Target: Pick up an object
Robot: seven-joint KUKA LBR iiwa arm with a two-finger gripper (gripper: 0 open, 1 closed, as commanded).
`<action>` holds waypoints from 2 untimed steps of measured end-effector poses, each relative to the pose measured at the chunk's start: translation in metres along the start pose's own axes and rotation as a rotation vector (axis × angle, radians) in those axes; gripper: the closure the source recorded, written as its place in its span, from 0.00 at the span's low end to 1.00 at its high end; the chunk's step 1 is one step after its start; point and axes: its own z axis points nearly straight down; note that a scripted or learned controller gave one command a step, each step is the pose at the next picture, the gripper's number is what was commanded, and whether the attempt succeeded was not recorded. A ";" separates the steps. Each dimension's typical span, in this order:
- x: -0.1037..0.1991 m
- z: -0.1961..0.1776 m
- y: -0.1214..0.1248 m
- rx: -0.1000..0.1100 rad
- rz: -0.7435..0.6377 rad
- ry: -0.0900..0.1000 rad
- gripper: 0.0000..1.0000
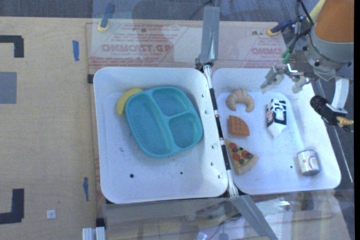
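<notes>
My gripper (283,82) hangs over the far edge of the right bin (329,177), open, with nothing between its fingers. Just below it lies a white and black carton (276,115). A toy croissant (240,99) lies to the gripper's lower left. Nearer the front along the bin's left side are a waffle piece (238,126) and a pizza slice (242,157). A small silver can (307,162) rests on its side at the front right.
The left bin (112,177) holds a blue divided plate (163,120) with a yellow banana (126,99) partly tucked under its far left edge. A metal divider (216,121) runs between the bins. Cables hang beside the arm at right.
</notes>
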 end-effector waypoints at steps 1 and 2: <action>-0.058 0.146 -0.023 -0.001 0.082 0.000 0.00; -0.062 0.136 -0.024 -0.003 0.092 -0.001 1.00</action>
